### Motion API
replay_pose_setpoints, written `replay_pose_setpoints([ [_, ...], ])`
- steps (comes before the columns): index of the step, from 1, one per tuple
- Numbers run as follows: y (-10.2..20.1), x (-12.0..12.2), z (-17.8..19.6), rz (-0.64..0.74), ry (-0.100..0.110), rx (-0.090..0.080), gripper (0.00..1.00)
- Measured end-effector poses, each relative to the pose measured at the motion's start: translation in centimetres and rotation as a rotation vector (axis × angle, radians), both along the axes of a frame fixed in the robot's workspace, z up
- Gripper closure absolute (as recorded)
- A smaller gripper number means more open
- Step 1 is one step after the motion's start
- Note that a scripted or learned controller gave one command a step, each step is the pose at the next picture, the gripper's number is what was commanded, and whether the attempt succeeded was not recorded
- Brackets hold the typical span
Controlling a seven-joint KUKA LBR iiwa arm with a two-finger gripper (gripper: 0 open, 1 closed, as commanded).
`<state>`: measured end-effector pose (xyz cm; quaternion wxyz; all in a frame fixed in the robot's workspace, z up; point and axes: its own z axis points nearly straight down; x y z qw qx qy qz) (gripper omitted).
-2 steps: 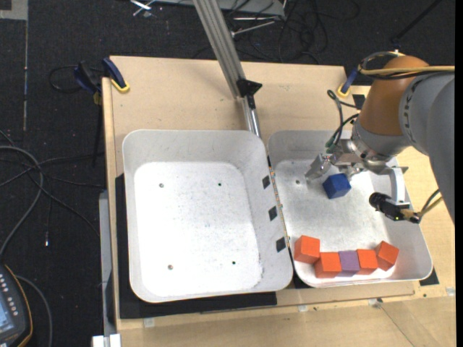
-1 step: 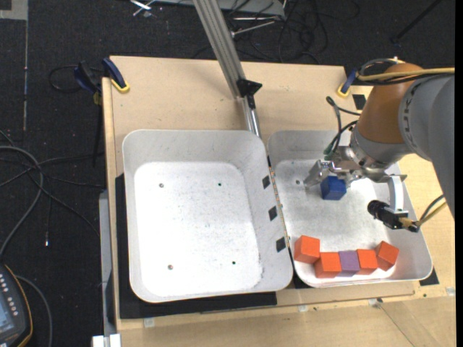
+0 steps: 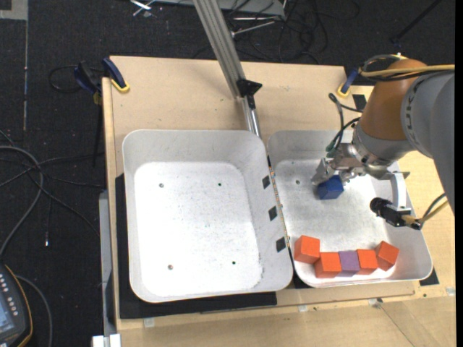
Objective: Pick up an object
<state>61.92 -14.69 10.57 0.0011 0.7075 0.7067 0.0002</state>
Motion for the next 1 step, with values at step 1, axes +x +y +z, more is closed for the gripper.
replay_pose_setpoints([
  [1, -3.25, 1.23, 1.92, -0.002, -0.002, -0.001, 1.0],
])
